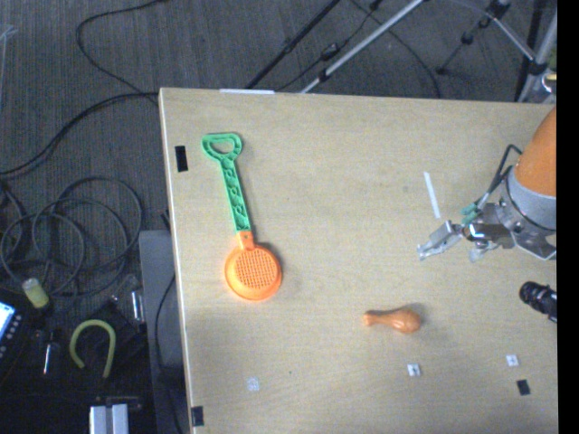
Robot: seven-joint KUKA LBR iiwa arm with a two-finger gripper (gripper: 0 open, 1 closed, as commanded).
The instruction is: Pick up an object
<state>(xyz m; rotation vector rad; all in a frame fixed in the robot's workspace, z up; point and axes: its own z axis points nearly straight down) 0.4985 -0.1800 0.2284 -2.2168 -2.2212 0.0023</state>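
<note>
A toy sieve lies on the left of the tan bench top (344, 152), its orange mesh head (253, 272) nearest me and its green handle (233, 188) running away toward the back. A small orange gourd-shaped toy (395, 319) lies toward the front, right of centre. A thin white stick (431, 195) lies at the right. My gripper (450, 249) reaches in from the right edge, hanging just below the stick and above and to the right of the gourd. Its fingers stand open with nothing between them.
Small black and white markers (413, 369) dot the front right of the bench top. The bench's left edge drops to a floor with cables (81, 215) and tripod legs (398, 16) behind.
</note>
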